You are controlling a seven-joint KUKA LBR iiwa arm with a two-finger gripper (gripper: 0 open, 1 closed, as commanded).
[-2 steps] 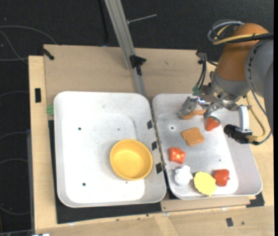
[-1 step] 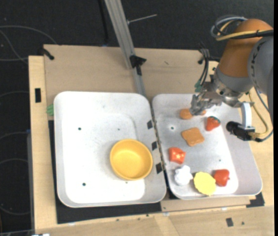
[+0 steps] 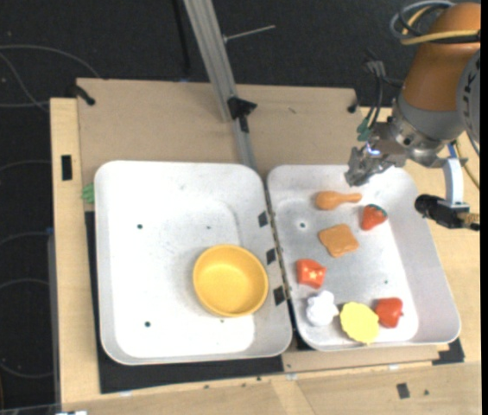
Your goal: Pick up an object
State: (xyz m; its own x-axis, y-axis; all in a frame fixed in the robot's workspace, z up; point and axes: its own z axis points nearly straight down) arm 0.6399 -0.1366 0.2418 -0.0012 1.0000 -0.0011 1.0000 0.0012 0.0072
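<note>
At upper right of the frame, the gripper [image 3: 360,169] hung over the right bin [image 3: 416,258], just above an orange drumstick [image 3: 337,200]; whether its fingers were apart was unclear. A yellow bowl [image 3: 230,280] sat in the left bin [image 3: 157,214].

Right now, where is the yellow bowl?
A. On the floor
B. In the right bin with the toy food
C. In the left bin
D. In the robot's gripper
C: the yellow bowl sits in the left bin, apart from the toy food in the right bin.
</note>
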